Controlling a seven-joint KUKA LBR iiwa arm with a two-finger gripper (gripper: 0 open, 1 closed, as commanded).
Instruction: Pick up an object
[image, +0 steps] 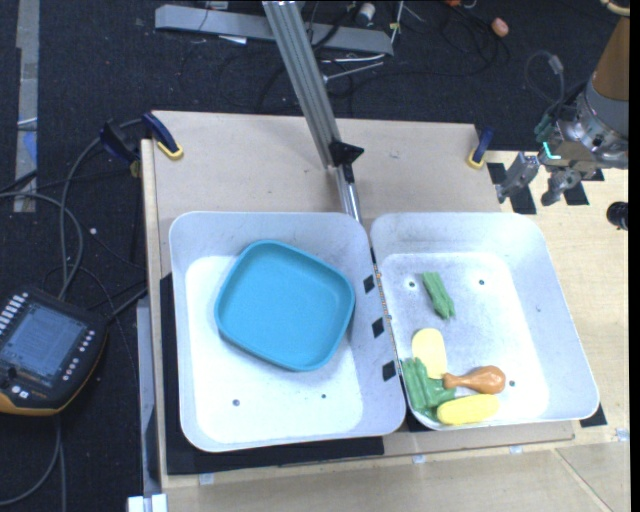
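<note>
The end effector (548, 178) hangs above the tabletop (420, 170) past the right bin's (520, 250) far right corner, holding nothing; whether it is spread or closed cannot be told. The toys lie toward seven o'clock from it: a ridged green pod (437, 295), its long axis running eleven to five; then, clustered, a smooth yellow piece (429, 349) and a glossy brown drumstick (478, 379).

The arm (612, 60) runs off the right and top edges. We cannot tell how the gripper (545, 180) is set. The yellow piece (467, 409) partly covers the green toy (422, 388).
</note>
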